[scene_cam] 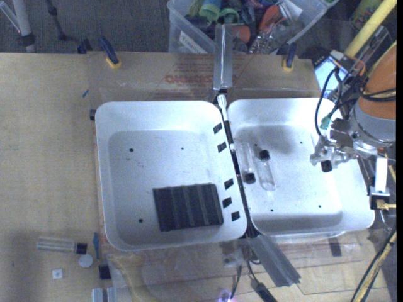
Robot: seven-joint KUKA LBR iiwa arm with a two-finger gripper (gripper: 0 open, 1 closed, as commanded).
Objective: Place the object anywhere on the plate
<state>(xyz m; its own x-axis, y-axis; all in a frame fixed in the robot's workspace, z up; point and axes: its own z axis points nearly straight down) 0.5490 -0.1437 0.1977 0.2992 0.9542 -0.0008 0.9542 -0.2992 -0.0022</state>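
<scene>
A dark ribbed plate (187,207) lies flat in the left bin (119,124), toward its front right. Two clear vials with black caps lie in the right bin (296,115) near its left wall. One vial (244,161) has its cap toward the front. The other vial (267,172) has its cap toward the back. My gripper (327,159) hangs over the right side of the right bin, well to the right of both vials and apart from them.
A clear tub of colourful items (252,5) stands behind the bins. A metal bar (220,55) runs back from the seam between the bins. Loose vials and caps (63,247) lie on the bench at the front left. Cables (334,87) hang by the arm.
</scene>
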